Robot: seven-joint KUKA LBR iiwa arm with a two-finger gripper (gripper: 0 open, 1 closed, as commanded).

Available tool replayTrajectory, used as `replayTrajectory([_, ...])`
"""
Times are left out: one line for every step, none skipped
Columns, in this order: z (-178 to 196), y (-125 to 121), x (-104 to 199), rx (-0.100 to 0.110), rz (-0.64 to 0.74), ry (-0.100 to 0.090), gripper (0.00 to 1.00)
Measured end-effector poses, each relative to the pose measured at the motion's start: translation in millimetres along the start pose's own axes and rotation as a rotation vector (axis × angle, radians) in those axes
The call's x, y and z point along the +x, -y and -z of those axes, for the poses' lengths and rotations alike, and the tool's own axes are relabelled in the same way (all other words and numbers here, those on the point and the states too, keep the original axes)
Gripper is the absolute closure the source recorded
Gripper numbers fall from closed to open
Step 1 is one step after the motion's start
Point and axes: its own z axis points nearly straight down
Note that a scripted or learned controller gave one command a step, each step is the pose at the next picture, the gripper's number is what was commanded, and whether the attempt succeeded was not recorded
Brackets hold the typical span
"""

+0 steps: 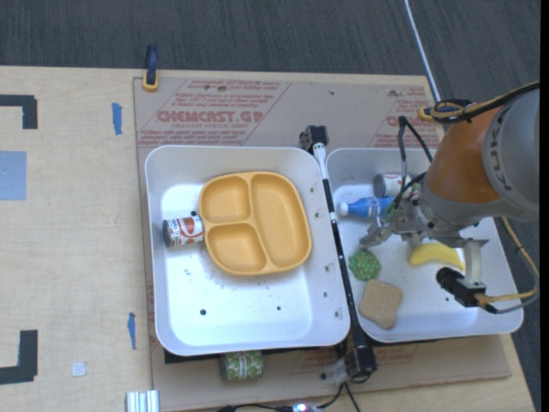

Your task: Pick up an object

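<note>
Tool [378, 233] near bottle [364, 206], banana [436, 254], green ball [364, 266].

Two shallow white plastic bins sit side by side on the counter [69, 256]. In the left bin [249, 316], a yellow three-compartment plastic plate [255, 221] lies toward the back, with a small red-and-white can [183, 230] touching its left edge. In the right bin [489, 316], a blue-and-white bottle [364, 205] lies at the back, a green round object [365, 266] nearer, a tan slice of bread [381, 303] nearest, and a yellow banana [436, 254] to their right.
</note>
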Motion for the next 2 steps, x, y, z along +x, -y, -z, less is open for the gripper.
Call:
replayTrajectory([11, -1, 0, -0.005, -0.001, 0.001, 1.0])
replayTrajectory([1, 45, -86, 0.0, -0.002, 0.003, 1.0])
